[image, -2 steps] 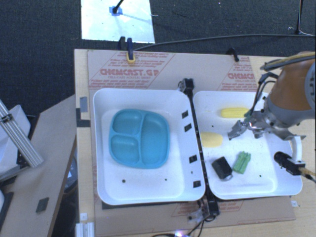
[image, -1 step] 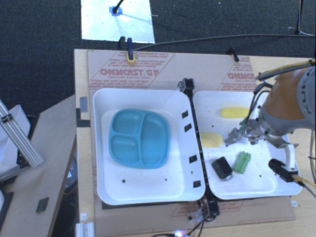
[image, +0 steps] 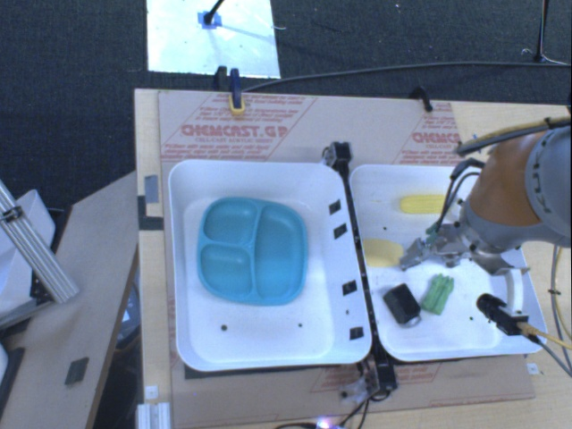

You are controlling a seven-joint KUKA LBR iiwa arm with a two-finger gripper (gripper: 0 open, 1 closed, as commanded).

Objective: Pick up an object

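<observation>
Green ridged block (image: 438,294), small, rectangular, tilted

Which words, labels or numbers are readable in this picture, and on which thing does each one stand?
"CHEMCAST GP", red print, on the protective sheet behind the left bin.
The same red print repeats on the sheet behind the right bin near, but there it is cut off and too blurred to read in full.
Smaller red lines under the brand name are too small to read.
The blue divided plate bears no readable text.
</observation>
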